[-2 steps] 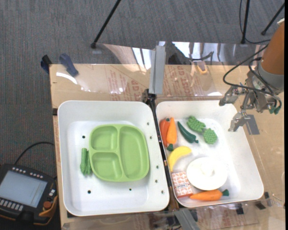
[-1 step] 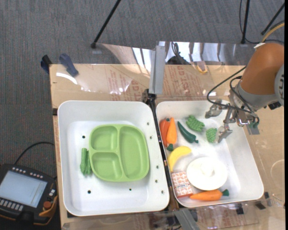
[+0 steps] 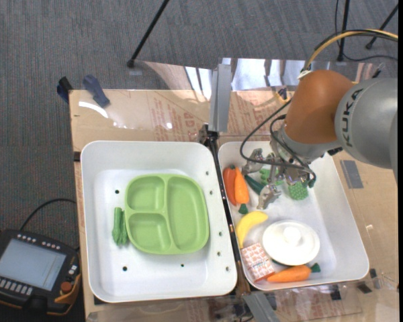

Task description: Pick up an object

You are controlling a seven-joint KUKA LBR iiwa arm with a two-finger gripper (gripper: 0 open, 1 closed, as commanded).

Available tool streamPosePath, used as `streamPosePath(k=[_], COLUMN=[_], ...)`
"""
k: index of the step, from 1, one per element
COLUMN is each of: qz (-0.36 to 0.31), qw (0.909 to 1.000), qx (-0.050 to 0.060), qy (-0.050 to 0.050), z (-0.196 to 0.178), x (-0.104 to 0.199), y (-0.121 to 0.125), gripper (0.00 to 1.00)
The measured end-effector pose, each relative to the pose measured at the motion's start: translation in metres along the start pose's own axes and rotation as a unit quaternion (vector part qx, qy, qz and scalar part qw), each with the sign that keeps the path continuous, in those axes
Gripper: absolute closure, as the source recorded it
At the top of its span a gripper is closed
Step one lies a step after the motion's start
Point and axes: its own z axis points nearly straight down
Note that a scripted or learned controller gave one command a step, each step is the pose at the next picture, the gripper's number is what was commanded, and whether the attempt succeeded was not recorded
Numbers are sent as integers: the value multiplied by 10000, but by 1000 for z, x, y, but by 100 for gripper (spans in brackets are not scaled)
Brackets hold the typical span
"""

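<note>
My gripper [image 3: 261, 180] hangs low over the back left part of the right bin [image 3: 342, 206], under the orange band of the arm. Its fingers stand apart, open, with a small dark green piece [image 3: 256, 182] lying in the gap below them; nothing is lifted. Two orange carrots [image 3: 237, 185] lie just left of the gripper. A green knobbly round item [image 3: 297, 191] sits just to its right. Nearer the front lie a yellow banana [image 3: 250, 223], a white round dish [image 3: 291, 242], a pink patterned box [image 3: 257, 261] and another carrot [image 3: 290, 274].
The left bin [image 3: 94, 180] holds a light green divided plate [image 3: 166, 213] and a green pea pod [image 3: 119, 225] beside it. A metal post [image 3: 219, 99] rises behind the wall shared by the bins. A teach pendant [image 3: 27, 267] lies at the lower left.
</note>
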Motion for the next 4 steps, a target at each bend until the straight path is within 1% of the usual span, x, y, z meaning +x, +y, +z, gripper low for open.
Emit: streamPosePath(k=[1,2,3,4], qz=[-89,41,-729,-1034], qw=[10000,10000,9973,9946], qx=[20,6,20,22], qy=[4,5,2,-8], z=[-1,0,-1,-2], x=[95,67,46,46], y=[-44,-15,-84,-88], gripper=[0,0,0,0])
